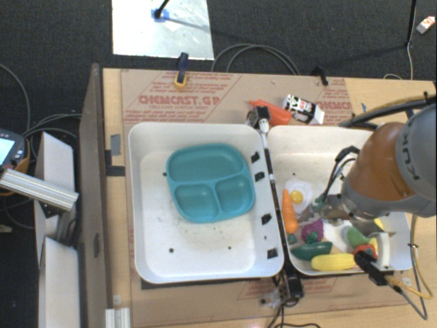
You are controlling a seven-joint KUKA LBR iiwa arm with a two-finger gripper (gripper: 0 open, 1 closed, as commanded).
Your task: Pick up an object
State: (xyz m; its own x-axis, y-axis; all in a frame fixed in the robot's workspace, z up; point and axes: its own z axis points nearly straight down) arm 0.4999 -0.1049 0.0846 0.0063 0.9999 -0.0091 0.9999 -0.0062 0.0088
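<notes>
Toys heaped at five o'clock in right bin [300, 149]: carrot [290, 217], corn [333, 262], purple piece [313, 231]. Likely light, rigid, slick plastic; best pinched across carrot's middle. Gripper [321, 210] above heap, pincer state impossible to tell.

two white bins [147, 203] side by side. one teal divided plate [208, 182], three compartments. toy food, one of each: fried egg [298, 191], orange carrot [290, 215], purple piece [313, 231], yellow corn cob [333, 262], dark green pod [311, 251], lighter green piece [357, 237] (part hidden by the arm, so the count may run short).
</notes>
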